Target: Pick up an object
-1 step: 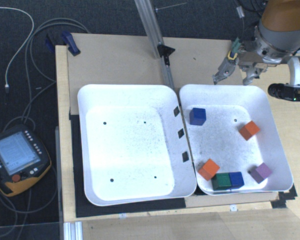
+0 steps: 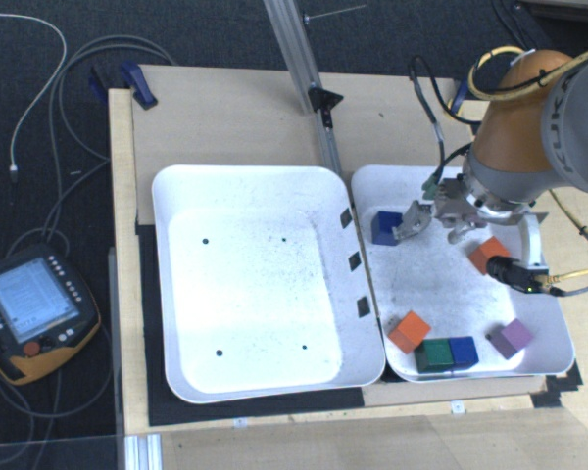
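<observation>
The right bin (image 2: 554, 360) holds several small blocks. A dark blue block (image 2: 384, 227) lies near its back left corner. An orange block (image 2: 489, 256) sits at the right, partly behind the wrist. Along the front lie another orange block (image 2: 409, 330), a green block (image 2: 434, 354), a blue block (image 2: 463, 351) and a purple block (image 2: 513, 337). My gripper (image 2: 438, 225) hangs over the back of this bin, open, with nothing between its fingers. Its left finger (image 2: 412, 222) stands right beside the dark blue block.
The left bin (image 2: 167, 196) is to the left, with black clips on the shared wall (image 2: 356, 260). A slanted aluminium post (image 2: 292, 37) rises behind the bins. Cables and a teach pendant (image 2: 34, 306) lie off the bench at left.
</observation>
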`<state>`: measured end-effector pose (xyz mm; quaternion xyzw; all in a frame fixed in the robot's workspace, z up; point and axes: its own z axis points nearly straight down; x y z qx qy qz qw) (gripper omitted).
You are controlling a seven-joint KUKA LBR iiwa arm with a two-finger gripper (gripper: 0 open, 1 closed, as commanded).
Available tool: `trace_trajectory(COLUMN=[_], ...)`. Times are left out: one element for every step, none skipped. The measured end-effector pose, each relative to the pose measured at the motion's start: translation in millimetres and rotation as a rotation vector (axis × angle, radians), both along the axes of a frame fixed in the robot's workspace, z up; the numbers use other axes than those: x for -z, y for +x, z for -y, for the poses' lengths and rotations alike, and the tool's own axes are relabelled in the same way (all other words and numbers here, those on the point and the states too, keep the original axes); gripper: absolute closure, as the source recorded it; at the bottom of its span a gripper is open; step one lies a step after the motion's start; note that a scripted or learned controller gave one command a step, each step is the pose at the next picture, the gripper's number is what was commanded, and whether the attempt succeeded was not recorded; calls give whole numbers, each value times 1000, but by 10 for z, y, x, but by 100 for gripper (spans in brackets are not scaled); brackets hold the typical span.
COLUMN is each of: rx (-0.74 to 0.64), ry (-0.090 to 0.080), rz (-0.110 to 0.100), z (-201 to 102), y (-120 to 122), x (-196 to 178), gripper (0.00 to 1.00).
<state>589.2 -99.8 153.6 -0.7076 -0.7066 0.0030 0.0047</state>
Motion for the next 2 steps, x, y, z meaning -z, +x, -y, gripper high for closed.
trace_trajectory(rx=[-6,-9], ry=[-2,0], rz=[14,23], z=[-196,-974], y=[734,863], x=[569,-527], gripper=[0,0])
